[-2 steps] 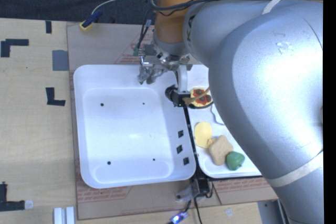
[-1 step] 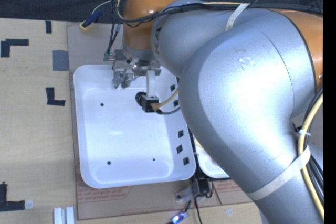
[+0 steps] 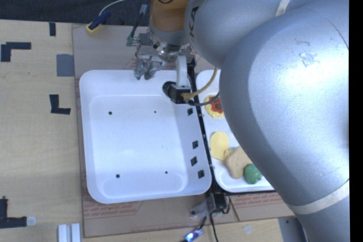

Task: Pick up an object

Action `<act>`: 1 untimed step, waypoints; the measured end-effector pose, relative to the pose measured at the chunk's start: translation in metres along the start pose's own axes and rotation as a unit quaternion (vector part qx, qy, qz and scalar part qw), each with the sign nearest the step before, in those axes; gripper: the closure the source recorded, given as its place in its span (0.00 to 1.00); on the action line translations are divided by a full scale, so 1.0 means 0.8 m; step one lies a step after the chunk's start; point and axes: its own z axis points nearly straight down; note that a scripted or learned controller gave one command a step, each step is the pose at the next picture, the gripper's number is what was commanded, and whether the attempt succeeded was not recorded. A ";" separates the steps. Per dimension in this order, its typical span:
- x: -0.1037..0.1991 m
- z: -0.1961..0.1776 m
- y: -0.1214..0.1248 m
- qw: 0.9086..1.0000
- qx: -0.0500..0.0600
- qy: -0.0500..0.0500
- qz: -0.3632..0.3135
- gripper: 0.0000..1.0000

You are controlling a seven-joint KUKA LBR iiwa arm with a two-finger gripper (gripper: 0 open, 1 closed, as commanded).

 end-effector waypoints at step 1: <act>0.090 -0.089 -0.001 1.000 0.000 0.001 -0.003 1.00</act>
